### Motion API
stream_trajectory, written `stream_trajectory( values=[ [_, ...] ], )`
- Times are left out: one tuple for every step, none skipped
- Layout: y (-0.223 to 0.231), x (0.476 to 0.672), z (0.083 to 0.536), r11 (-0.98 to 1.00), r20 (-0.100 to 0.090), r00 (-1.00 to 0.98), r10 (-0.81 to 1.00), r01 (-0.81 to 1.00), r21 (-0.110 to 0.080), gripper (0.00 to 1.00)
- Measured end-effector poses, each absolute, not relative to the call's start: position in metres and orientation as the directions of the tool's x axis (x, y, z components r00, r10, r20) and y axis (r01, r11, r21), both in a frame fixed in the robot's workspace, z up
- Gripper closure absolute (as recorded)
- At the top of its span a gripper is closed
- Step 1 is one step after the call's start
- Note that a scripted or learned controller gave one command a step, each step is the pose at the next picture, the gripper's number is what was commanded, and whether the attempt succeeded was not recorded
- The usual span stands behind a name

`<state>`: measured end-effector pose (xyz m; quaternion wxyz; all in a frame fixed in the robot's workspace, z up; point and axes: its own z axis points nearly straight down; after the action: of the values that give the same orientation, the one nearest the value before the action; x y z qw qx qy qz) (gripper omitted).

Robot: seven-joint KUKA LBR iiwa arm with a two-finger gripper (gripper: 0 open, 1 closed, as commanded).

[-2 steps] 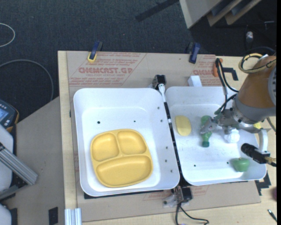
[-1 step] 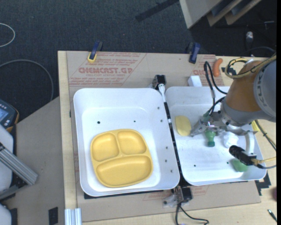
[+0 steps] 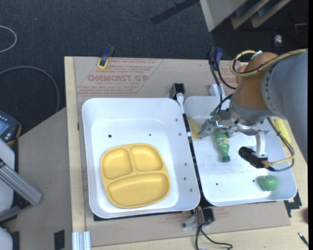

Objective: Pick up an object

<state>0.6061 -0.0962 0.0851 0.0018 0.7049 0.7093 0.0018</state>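
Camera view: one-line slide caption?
KUKA arm's tool sits over a green bottle in the right bin; yellow divided tray lies in the left bin.

Dark grey carpet (image 3: 58,29) surrounds the bench, with thin white cables (image 3: 14,73) looping across it at left. The bench top is a brown cardboard sheet (image 3: 122,78) printed in red lettering. Pale wooden furniture (image 3: 239,12) stands at upper right.
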Motion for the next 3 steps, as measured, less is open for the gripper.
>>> stream_trajectory(
  values=[
    [-0.13, 0.541, 0.085, -0.003, 0.002, 0.004, 1.0, 1.0, -0.006, 0.0],
    [-0.134, 0.596, 0.085, 0.002, -0.002, -0.002, 1.0, 1.0, 0.006, 0.0],
    [-0.148, 0.513, 0.084, -0.005, 0.002, 0.005, 1.0, 1.0, -0.008, 0.0]
  ],
)
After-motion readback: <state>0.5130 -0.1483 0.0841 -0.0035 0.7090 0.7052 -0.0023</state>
